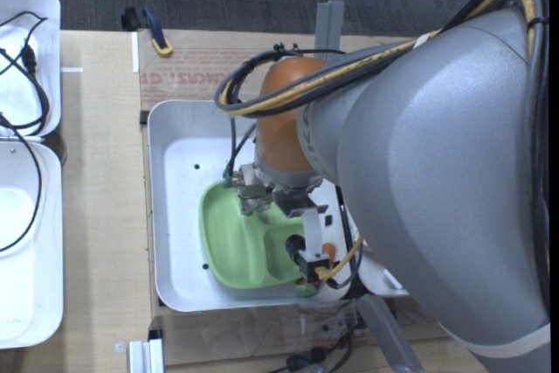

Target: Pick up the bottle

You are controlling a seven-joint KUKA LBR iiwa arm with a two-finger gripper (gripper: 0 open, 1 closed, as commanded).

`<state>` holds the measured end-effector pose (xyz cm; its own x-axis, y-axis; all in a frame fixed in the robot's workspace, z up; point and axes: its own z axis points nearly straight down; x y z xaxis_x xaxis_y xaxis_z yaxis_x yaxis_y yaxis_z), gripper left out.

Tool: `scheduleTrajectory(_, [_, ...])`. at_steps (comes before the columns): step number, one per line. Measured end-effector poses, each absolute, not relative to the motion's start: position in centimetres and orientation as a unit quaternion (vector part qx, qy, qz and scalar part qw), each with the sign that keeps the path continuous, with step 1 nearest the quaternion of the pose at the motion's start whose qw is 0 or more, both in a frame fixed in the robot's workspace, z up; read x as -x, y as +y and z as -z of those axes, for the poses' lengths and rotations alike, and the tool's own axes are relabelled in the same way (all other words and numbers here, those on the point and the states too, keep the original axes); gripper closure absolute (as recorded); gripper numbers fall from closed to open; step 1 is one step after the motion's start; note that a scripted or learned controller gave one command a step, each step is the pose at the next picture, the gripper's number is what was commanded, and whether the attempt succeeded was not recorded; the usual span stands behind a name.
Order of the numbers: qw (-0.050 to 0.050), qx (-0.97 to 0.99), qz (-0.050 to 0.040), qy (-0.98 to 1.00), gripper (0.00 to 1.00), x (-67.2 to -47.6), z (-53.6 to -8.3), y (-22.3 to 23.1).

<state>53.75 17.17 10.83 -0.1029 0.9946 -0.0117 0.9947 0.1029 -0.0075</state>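
Arm over a green dish in the right-hand bin.
The grey arm point(437, 170) is seen reaching in from the right, with its gripper point(251, 203) placed at the far edge of a pale green dish point(231, 245), which lies in the near half of the white bin point(175, 188). Black cables point(26, 92) are draped across the left bin point(35, 310).

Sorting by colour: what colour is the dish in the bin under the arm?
The dish is light green; camera view shows it.

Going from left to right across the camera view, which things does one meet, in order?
Left white bin → wooden bench → right white bin → green dish → grey arm.
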Motion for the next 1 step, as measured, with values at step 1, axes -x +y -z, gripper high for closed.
scheduleTrajectory(1, [0.000,-0.548,0.0018,0.836,1.00,-52.19,-30.01,21.19])
